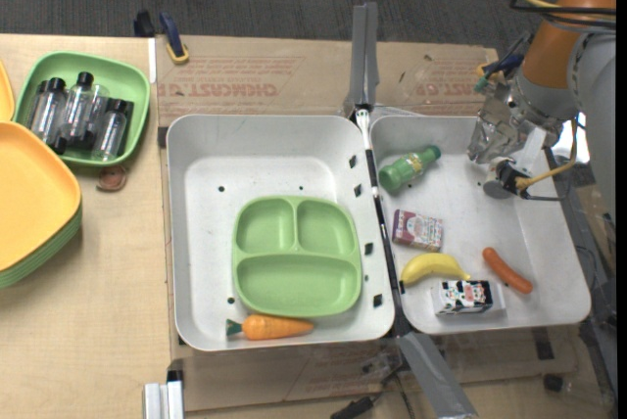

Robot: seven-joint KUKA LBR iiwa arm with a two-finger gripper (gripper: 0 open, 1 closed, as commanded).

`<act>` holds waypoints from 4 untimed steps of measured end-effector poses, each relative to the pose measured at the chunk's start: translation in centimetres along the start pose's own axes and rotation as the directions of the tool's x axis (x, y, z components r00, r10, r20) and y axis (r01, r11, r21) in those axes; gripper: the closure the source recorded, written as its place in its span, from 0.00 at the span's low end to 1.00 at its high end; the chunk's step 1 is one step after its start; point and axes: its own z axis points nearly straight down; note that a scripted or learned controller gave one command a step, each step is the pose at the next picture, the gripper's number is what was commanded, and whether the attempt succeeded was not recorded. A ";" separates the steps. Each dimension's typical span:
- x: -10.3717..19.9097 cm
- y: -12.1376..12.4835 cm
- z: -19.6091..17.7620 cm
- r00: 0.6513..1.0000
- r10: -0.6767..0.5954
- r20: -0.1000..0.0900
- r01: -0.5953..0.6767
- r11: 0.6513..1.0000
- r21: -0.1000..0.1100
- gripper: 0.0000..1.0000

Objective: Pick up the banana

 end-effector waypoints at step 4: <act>-0.7 -0.4 -19.4 0.988 -0.152 0.026 0.152 0.988 -0.008 1.00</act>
